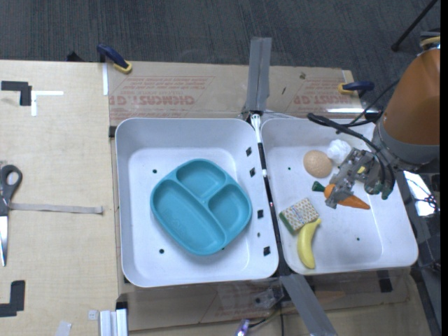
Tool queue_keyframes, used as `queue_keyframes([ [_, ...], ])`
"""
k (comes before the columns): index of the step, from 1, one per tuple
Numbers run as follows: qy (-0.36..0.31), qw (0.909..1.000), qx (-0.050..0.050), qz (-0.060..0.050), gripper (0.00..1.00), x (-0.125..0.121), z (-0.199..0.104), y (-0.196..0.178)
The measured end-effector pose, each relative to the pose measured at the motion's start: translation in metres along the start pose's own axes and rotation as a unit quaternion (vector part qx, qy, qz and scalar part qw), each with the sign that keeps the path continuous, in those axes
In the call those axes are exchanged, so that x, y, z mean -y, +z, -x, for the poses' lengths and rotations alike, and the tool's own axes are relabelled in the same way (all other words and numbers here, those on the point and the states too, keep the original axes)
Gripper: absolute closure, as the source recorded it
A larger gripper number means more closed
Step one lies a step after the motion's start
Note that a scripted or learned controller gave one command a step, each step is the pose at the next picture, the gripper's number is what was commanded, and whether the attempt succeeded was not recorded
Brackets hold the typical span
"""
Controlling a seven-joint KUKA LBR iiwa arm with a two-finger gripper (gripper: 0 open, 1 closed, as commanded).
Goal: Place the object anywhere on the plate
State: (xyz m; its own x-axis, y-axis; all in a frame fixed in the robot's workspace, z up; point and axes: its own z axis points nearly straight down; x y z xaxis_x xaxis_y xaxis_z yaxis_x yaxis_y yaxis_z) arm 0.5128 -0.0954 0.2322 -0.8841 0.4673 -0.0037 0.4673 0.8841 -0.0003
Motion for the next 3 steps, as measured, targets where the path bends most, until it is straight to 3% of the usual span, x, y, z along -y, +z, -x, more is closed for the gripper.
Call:
queue_keyframes([
  [1, 0.0, 1.0, 0.0, 0.0, 0.0, 0.0, 0.0, 0.0],
  [2, -0.001, 1.0, 0.002, 0.0, 1.0, -0.001, 0.002, -0.009],
  [3, -0.114, 0.9935, 0.002, 0.001, 1.0, -0.059, 0.015, -0.152],
])
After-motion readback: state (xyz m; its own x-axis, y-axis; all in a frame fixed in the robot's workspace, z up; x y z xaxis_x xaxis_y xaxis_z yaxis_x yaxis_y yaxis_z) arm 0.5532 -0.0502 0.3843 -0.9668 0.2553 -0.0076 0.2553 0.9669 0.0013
